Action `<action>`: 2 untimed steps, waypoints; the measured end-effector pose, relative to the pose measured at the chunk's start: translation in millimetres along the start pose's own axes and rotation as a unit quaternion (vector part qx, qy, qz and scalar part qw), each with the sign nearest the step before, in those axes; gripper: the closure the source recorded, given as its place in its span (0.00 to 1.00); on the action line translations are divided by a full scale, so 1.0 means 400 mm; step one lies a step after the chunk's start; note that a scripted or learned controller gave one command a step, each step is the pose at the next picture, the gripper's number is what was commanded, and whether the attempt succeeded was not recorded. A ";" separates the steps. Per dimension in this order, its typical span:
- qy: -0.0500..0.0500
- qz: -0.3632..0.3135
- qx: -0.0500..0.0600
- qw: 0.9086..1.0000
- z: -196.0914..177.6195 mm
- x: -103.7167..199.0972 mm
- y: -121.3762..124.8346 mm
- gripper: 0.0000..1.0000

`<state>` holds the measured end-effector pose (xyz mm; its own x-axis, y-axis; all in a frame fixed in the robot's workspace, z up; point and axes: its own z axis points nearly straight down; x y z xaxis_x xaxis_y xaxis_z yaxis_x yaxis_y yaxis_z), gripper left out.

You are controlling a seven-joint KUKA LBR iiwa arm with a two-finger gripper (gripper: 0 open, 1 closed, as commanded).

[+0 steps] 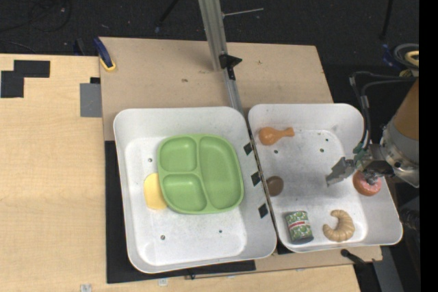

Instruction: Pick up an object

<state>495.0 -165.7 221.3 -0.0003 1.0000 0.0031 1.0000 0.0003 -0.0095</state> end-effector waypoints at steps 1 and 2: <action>0.000 0.000 -0.001 1.000 0.124 0.005 0.023 0.00; 0.000 0.000 0.000 1.000 0.275 0.007 0.041 0.00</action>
<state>510.2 -162.6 111.1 0.0003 1.0000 0.0030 1.0000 -0.0003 -0.0088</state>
